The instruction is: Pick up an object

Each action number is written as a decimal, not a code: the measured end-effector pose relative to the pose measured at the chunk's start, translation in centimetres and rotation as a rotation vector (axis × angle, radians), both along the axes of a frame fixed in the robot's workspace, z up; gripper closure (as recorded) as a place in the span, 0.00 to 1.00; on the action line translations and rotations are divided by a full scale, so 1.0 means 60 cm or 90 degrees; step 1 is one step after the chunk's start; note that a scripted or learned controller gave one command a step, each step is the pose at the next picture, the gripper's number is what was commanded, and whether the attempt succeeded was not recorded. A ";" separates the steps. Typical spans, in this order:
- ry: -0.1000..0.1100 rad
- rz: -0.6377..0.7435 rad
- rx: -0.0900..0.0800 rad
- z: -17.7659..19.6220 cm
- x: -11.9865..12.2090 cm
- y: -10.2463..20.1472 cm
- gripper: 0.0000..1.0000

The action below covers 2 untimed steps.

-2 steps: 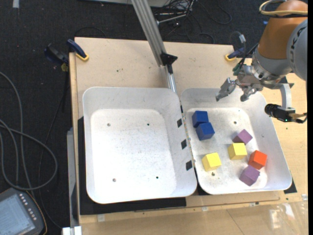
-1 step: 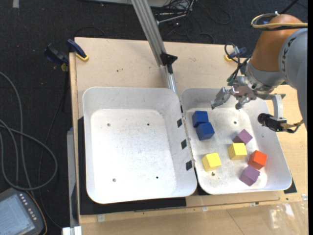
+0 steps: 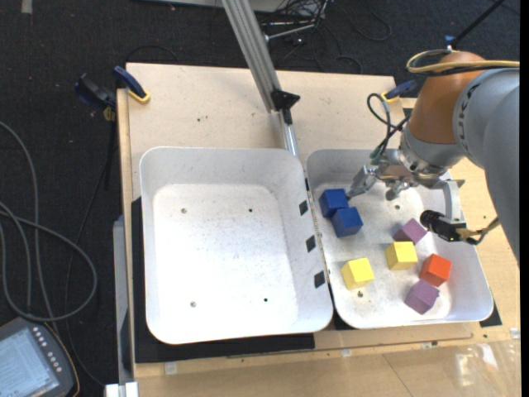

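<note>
From my station I see the pincer [image 3: 376,180] low in the right bin [image 3: 471,308], its fingers apparently spread a little and pinching nothing, with one tip pointing toward the two blue cubes [image 3: 340,210] near the bin's left wall. Those look like the likeliest target: small, rigid blocks, probably light foam or wood, with flat matte faces that should not slip much. I would take one across two opposite flat sides, squarely, since a hold on a corner would likely squirt it out. The trouble is that the two blue cubes touch each other and sit just beside the wall, so a finger has little room between them. Farther along the bin lie a yellow cube [image 3: 359,271], a second yellow cube [image 3: 402,255], a purple cube [image 3: 408,231], an orange cube [image 3: 436,268] and another purple cube [image 3: 421,296], each standing more apart and easier to straddle. The left bin [image 3: 157,180] sits beside on the tabletop [image 3: 207,106], out of the way.
</note>
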State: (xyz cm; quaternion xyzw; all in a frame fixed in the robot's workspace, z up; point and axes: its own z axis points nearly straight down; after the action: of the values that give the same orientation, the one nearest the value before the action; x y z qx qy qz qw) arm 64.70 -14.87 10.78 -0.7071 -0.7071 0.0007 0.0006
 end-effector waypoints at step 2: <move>-0.006 -0.001 -0.001 0.123 -0.007 -0.007 1.00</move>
State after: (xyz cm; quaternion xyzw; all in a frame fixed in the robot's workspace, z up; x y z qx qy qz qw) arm 64.29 -15.28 18.14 -0.7077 -0.7065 -0.0019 -0.0034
